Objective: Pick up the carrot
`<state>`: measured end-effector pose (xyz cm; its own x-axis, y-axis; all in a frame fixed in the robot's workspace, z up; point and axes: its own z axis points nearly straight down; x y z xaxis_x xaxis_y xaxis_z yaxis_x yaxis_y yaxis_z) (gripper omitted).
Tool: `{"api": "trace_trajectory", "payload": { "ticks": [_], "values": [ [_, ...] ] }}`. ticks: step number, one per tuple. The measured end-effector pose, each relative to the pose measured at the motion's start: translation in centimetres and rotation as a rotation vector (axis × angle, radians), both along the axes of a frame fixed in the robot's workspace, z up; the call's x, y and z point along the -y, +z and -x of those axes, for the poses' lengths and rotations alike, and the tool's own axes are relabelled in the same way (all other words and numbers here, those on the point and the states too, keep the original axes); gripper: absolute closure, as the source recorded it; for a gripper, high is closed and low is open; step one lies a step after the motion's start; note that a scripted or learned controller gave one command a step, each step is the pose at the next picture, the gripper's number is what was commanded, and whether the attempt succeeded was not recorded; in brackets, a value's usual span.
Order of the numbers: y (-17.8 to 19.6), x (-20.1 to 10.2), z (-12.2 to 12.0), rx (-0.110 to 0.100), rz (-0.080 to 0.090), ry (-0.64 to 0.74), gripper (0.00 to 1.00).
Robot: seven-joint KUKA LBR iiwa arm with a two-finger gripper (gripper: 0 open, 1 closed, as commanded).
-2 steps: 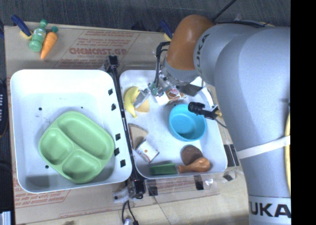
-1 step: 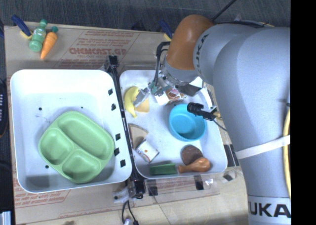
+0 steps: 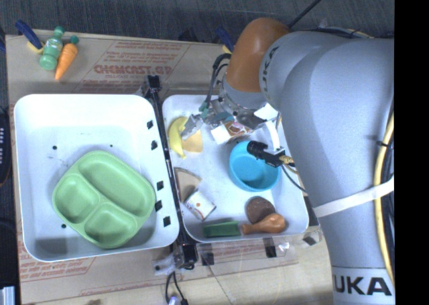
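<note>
A: Where is the carrot (image 3: 66, 61)?

B: Outside both bins, at the far left corner of the surface, lying on the brown cardboard just beside a small green bottle-shaped toy (image 3: 51, 49).

A: And the tool (image 3: 209, 114)?

B: Low over the far left part of the right bin (image 3: 292, 198), near the yellow banana (image 3: 175, 137) and a pale yellow wedge (image 3: 193, 143). The grey arm (image 3: 328, 109) with its orange band covers much of that bin's right side. Whether the tool is spread or closed, I cannot tell, and I see nothing clearly in it.

A: So it is well apart from the carrot?

B: Yes, the whole left bin (image 3: 33, 129) lies between them.

A: What else is in the right bin?

B: A blue bowl (image 3: 253, 169) near the middle, a brown drumstick (image 3: 263, 220) and a green block (image 3: 221, 230) along the near edge, and a small white carton (image 3: 201, 206) near the near left corner.

A: The left bin?

B: It holds a green divided plate (image 3: 104, 198), toward the near side.
</note>
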<state>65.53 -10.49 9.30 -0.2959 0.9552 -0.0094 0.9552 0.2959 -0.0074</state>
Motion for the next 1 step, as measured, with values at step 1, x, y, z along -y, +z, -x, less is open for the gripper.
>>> {"api": "trace_trajectory", "payload": {
  "ticks": [1],
  "values": [
    [1.17, -0.09, -0.28, 0.013, 0.002, 0.008, 1.00]
  ]
}}
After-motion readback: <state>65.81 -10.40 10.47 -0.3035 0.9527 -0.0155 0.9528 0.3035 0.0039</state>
